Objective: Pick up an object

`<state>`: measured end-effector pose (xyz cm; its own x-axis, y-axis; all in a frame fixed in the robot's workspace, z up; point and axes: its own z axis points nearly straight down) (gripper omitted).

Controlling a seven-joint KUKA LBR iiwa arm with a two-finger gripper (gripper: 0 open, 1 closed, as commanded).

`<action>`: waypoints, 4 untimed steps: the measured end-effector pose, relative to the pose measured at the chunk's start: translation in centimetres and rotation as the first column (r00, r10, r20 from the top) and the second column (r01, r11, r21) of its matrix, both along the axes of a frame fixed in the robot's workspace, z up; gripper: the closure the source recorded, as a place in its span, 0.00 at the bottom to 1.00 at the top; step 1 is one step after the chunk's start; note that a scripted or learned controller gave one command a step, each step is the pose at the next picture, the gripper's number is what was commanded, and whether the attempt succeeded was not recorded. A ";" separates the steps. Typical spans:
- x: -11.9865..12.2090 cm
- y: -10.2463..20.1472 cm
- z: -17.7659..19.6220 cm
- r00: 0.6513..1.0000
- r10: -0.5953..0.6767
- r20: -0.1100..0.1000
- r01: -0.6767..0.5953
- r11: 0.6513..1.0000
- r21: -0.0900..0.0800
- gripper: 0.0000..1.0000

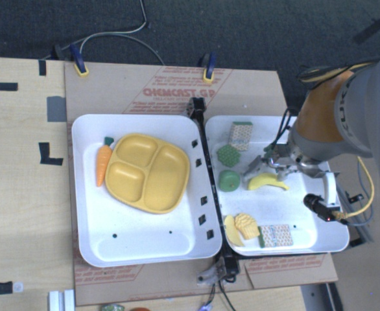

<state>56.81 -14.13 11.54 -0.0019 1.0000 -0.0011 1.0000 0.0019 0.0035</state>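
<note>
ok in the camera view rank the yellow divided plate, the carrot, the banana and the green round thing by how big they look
1. yellow divided plate, by far the largest
2. carrot
3. banana, close to the carrot in length, so that order is unsure
4. green round thing, smallest

Both bins, left (86, 193) and right (307, 235), looked like smooth white plastic with a slight sheen. The yellow divided plate (148, 172) read as matt plastic, as did the orange carrot (102, 164). The banana (268, 183) under my gripper (266, 166) had a smooth plastic look. The bench sheet (177, 89) looked like rough brown cardboard with red print, lying on pale wood (15, 206). My arm's grey shell (365, 109) appeared glossy.
</note>
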 end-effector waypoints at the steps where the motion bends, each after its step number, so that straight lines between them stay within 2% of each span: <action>1: 3.1 3.4 -2.1 1.000 -0.002 0.019 0.002 1.000 -0.011 0.00; 2: 8.6 4.2 -3.0 1.000 0.000 -0.001 0.000 1.000 0.000 0.00; 3: 10.0 4.2 -3.1 1.000 0.000 -0.008 0.000 1.000 0.001 0.00; 4: 10.0 4.2 -2.0 1.000 0.002 -0.005 -0.002 1.000 -0.002 1.00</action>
<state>66.82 -9.97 9.50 -0.0034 1.0000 -0.0029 1.0000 0.0034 -0.0019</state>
